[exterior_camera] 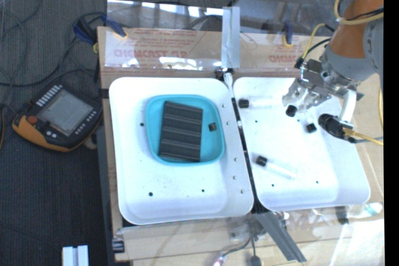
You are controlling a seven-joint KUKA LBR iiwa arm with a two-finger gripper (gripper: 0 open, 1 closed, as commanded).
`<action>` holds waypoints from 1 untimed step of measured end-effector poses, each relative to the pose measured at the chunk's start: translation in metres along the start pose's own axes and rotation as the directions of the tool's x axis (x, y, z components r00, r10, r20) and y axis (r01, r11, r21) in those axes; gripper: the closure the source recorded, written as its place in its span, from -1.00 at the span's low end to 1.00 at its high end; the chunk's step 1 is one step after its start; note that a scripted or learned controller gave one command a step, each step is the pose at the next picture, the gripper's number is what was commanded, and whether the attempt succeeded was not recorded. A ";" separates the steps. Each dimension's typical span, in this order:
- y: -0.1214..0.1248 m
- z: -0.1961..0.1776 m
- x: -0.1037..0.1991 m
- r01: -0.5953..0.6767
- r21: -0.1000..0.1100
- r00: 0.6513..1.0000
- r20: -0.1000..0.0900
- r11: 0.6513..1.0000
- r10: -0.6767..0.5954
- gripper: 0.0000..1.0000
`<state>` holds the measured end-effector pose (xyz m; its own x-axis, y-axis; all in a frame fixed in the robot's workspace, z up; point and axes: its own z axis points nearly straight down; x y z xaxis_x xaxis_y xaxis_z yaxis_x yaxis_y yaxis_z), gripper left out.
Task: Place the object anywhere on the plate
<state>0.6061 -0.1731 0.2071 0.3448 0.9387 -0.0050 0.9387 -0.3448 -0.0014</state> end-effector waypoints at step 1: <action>0.000 0.000 0.000 0.000 0.000 1.000 0.000 1.000 0.000 -1.00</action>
